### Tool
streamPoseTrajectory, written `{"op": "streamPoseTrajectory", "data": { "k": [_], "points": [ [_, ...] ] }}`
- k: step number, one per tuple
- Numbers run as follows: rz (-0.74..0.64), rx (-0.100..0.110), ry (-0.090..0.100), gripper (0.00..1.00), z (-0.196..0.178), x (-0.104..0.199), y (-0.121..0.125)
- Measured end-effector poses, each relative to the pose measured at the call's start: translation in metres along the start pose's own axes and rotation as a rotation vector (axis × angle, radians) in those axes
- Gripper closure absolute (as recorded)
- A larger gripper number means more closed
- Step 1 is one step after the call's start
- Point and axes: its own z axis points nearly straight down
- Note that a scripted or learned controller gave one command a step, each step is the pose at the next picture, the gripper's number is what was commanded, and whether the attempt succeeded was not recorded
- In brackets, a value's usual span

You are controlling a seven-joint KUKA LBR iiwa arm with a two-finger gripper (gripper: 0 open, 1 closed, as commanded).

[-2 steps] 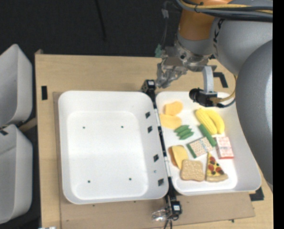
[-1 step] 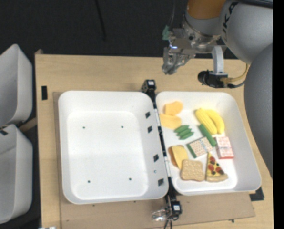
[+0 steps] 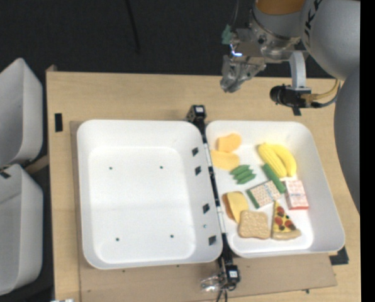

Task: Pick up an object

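My gripper (image 3: 233, 80) hangs high above the bench, beyond the far edge of the right bin (image 3: 323, 187); nothing shows between its fingers. In that bin lie several toy foods: an orange piece (image 3: 229, 142), a pale yellow piece (image 3: 224, 161), green beans (image 3: 242, 173), a banana bunch (image 3: 278, 158), a green-checked packet (image 3: 262, 195), a red and white carton (image 3: 296, 194), a cheese wedge (image 3: 235, 204), a bread slice (image 3: 255, 224) and a pizza slice (image 3: 283, 223).
The left bin (image 3: 93, 194) lies beside the right one, joined along a black-clipped seam (image 3: 208, 181). White rounded shapes (image 3: 8, 187) stand off the bench at the far left. Wooden bench top (image 3: 143, 93) surrounds both bins.
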Motion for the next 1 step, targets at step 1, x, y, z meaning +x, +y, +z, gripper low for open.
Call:
{"op": "streamPoseTrajectory", "data": {
  "k": [1],
  "points": [
    [0.004,0.0,0.0,1.0,-0.0272,-0.0155,0.0]
  ]
}}
